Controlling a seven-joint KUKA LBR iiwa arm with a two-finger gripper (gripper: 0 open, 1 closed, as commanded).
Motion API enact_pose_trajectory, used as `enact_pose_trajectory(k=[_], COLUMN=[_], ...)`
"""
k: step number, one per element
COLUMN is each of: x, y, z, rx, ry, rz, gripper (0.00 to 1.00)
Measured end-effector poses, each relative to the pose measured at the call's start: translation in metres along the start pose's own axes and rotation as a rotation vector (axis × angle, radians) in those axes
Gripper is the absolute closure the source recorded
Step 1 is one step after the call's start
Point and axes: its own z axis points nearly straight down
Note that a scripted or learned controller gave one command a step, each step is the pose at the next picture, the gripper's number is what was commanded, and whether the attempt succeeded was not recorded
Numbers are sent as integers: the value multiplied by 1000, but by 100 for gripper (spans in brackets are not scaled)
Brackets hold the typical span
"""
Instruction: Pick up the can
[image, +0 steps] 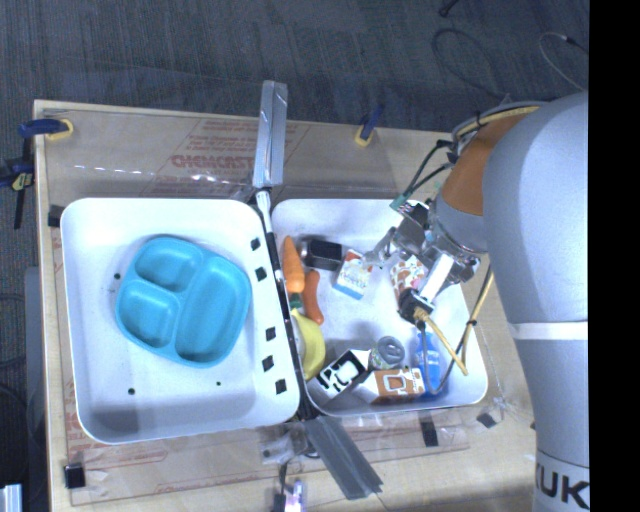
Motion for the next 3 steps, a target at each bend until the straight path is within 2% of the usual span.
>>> enact_pose_trajectory(k=[1, 2, 3], x=[-28, -28, 10], y=[-47, -48, -46], z=[73, 64, -53], rx=[2, 7, 0], ry=[-1, -2, 1], rz=[50, 45, 216], gripper=[0, 100, 100])
